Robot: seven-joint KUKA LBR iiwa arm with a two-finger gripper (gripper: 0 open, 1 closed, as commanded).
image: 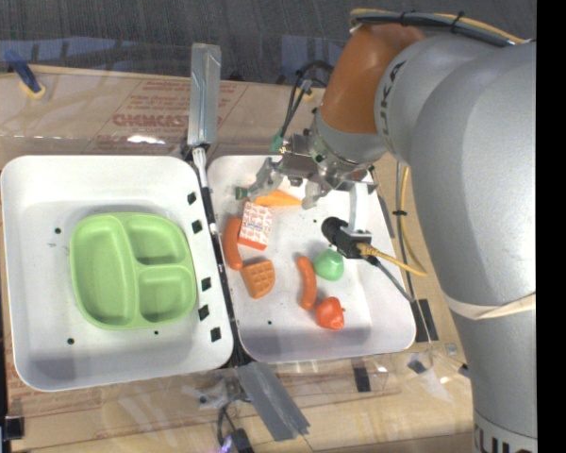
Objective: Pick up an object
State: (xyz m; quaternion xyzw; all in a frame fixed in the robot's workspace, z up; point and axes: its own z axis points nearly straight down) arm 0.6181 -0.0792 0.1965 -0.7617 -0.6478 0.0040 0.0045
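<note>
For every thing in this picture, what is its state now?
gripper: low over the right bin's far end, above the orange piece
orange piece: lying under the gripper
green tray: flat in the left bin
carton: lying flat
waffle: flat
sausage: lying loose
green ball: resting

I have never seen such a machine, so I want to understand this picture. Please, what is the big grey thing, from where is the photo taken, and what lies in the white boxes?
The big grey thing is a robot arm with an orange band near its wrist. It reaches in from the right. One camera, fixed above the bench, looks down at a slant.

Its gripper, the two-finger hand, hangs over the far end of the right bin. Nothing is visibly held between its fingers.

That bin holds toy foods: a small red and white carton, a waffle piece, an orange sausage, a green ball and a red piece. The left bin holds a green divided plate.
</note>
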